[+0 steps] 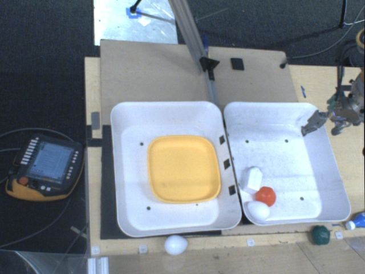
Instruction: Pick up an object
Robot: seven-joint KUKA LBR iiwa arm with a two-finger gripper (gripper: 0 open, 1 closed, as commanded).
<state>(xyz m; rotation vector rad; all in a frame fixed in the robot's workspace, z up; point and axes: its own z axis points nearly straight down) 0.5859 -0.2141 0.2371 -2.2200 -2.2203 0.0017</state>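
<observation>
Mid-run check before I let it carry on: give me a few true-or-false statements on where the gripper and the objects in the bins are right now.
1. The yellow plate lies in the left bin. True.
2. The red ball is in the left bin. False: it lies in the right bin, near its front left corner.
3. The gripper is at the right bin's far right edge, with nothing between its fingers. True.
4. The white egg outside the bins lies behind them. False: it lies on the bench in front of the left bin.
5. A green ball sits outside the right bin's front right corner. True.
</observation>
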